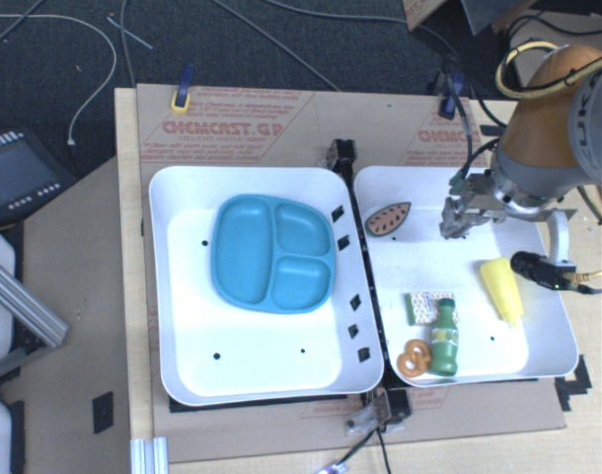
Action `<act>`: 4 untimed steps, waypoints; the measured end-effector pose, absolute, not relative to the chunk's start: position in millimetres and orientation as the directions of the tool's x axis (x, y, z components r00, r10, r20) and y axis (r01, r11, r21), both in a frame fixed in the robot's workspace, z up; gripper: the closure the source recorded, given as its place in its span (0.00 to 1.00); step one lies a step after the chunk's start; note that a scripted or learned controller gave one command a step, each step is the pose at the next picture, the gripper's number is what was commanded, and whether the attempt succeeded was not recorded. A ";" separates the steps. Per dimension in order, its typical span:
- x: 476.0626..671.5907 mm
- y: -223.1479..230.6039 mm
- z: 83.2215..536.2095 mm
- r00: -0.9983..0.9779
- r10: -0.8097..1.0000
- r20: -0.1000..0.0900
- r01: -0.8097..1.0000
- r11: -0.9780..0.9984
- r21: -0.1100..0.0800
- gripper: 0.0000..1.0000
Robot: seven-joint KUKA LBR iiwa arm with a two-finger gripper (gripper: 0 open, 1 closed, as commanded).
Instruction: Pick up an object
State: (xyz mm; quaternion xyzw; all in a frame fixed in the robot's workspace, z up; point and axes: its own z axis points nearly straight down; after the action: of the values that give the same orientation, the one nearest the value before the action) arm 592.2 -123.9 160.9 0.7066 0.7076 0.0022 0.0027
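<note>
The right bin (538, 358) holds a brown flat oval piece (387, 218) at its far left, a yellow wedge-shaped object (502, 287) on the right, and near the front a green bottle (444, 338), a small orange ring (413, 359) and a green-and-white packet (424, 305). My gripper (459, 217) hangs over the far part of this bin, right of the brown piece and above-left of the yellow object. Nothing shows between its fingertips.
A blue divided plate (273, 253) lies in the left bin (183, 344). A black divider with clips (356, 265) runs between the bins. Cables (538, 267) trail from the arm over the right bin's right side. Brown cardboard (232, 121) lies under both bins.
</note>
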 end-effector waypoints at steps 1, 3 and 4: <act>593.4 -123.7 205.2 -0.001 1.000 -0.001 1.000 0.001 0.005 1.00; 571.8 -32.3 204.9 -0.005 1.000 0.003 1.000 0.005 -0.004 1.00; 563.5 22.6 219.2 -0.006 1.000 0.003 1.000 0.006 0.000 1.00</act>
State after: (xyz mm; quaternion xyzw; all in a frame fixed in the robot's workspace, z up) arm 563.5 22.6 219.2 0.7049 0.7093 0.0011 -0.0010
